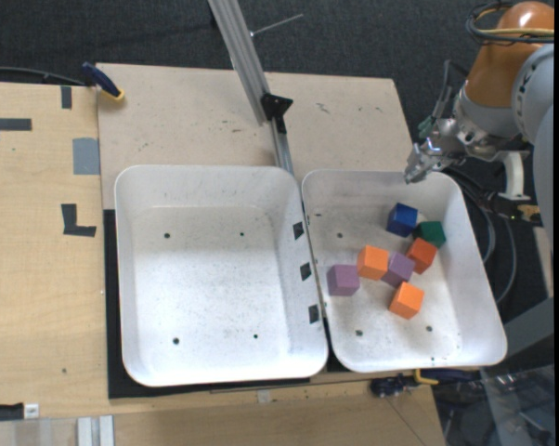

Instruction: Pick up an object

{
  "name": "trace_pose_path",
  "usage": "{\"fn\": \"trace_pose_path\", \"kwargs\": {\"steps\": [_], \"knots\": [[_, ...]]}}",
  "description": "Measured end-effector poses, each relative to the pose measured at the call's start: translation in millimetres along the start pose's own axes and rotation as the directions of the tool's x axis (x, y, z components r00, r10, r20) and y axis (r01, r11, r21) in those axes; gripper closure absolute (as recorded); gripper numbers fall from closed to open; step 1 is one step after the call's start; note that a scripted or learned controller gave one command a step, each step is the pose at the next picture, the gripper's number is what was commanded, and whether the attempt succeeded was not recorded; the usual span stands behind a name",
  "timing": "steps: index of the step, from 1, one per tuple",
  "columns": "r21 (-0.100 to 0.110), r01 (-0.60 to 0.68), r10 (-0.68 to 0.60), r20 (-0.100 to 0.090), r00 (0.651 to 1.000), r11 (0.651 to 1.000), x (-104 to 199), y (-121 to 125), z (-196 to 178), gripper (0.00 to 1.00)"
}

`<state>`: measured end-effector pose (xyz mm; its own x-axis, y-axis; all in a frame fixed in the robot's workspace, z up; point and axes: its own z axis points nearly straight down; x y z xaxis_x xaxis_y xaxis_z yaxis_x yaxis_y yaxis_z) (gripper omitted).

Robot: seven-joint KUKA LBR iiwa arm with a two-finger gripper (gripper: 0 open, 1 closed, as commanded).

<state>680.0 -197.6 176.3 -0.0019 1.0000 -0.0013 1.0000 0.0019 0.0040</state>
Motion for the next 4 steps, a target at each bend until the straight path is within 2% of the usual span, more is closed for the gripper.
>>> {"fn": "trace_pose_path", "kwargs": {"steps": [2,4], "knots": [[-0.003,0.001,-0.001,0.000,1.000,1.000,12.6,0.9,-101.5,1.00],[0.008,0.004,-0.004,-0.003,1.000,1.000,115.6,-18.7,-72.7,1.00]]}}
